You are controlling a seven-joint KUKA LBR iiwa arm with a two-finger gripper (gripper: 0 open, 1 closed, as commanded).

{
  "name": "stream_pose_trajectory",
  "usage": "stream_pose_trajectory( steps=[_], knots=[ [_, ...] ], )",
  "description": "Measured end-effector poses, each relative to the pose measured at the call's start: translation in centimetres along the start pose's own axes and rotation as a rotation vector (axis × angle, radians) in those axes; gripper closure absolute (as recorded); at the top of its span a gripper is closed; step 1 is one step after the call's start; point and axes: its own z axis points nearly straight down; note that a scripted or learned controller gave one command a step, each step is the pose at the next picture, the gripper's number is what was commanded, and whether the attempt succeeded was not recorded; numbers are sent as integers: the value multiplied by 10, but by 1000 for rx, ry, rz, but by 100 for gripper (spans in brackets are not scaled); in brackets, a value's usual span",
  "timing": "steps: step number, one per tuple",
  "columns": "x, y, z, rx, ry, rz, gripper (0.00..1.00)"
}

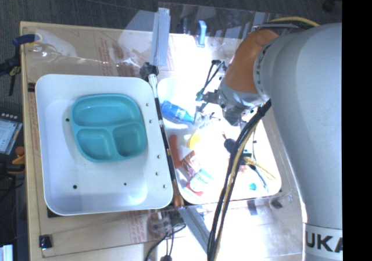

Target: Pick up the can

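Note:
A blue can lies on its side in the upper left part of the right bin, close to the wall between the bins. My gripper hangs just to the right of the can, under the orange band of the wrist. Glare washes out this bin, so I cannot make out whether the gripper touches the can.
The left bin holds a teal divided plate. Below the can in the right bin lie a yellow item, a brown-red item and several small colourful pieces. The arm's grey body and cables cover the right bin's right side.

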Motion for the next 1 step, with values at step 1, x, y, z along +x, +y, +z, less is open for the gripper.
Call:
stream_pose_trajectory(
  steps=[1],
  knots=[
    [-2,54,-106,-13,3,105,100]
  ],
)
